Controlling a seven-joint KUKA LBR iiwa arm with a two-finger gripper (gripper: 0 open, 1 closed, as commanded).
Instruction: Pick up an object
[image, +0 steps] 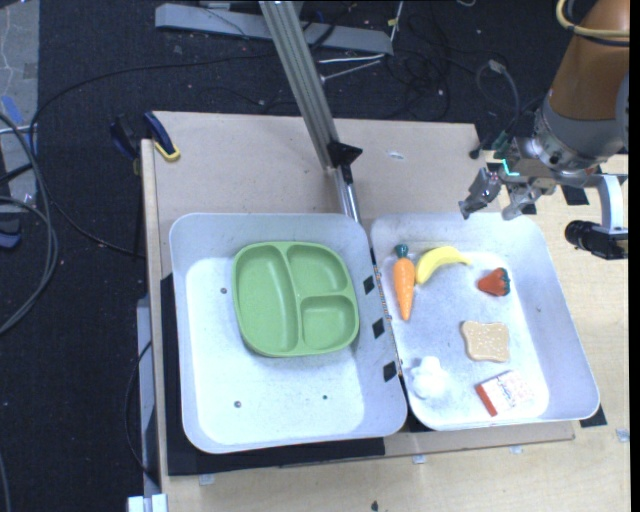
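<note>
Gripper spread above right bin

Gripper (497, 197) hangs with fingers apart, holding nothing, over the right bin's (560, 330) far edge. Below lie banana (440, 262), carrot (403, 286), strawberry (494, 283), toast (487, 341). A green plate (296, 298) sits in the left bin (200, 400).

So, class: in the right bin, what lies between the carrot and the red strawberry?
In the camera view, the yellow banana lies between the carrot and strawberry, slightly above their line.

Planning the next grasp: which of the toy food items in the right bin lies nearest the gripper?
The small red strawberry-like toy, near the right bin's far side, below the gripper. The yellow banana comes close; the rest lie farther.
</note>
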